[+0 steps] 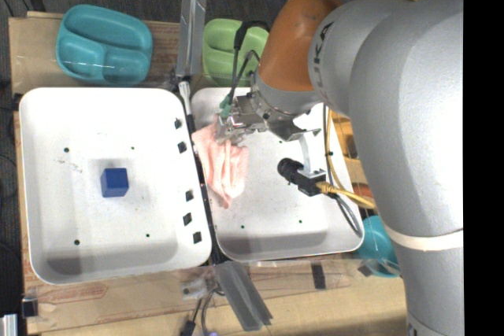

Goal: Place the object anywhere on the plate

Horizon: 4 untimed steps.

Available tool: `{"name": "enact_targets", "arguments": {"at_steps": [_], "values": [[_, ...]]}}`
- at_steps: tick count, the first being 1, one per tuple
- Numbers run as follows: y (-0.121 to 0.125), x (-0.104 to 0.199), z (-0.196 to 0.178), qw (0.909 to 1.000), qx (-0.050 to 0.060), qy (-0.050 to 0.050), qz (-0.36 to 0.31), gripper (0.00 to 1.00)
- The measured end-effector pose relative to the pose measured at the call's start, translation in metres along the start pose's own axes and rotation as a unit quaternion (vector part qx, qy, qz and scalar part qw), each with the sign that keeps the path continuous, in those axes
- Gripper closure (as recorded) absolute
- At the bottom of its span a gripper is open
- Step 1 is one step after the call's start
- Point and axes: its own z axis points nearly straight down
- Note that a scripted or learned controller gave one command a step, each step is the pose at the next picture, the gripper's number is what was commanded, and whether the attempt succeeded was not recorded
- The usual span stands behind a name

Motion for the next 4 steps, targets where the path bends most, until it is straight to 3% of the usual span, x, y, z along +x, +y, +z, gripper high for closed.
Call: {"name": "enact_targets", "arguments": {"at_steps": [1, 2, 3, 4], "values": [[-0.026, 0.071, -0.001, 1.0000, -0.002, -0.001, -0.006, 1.00], [-0.023, 0.151, 0.044, 0.9983, 0.001, 0.000, 0.059, 1.00], [-0.042, 0.202, 0.022, 0.9989, -0.001, 0.000, 0.046, 1.00], [-0.025, 0.133, 0.000, 0.9992, -0.001, -0.001, -0.041, 1.00]]}}
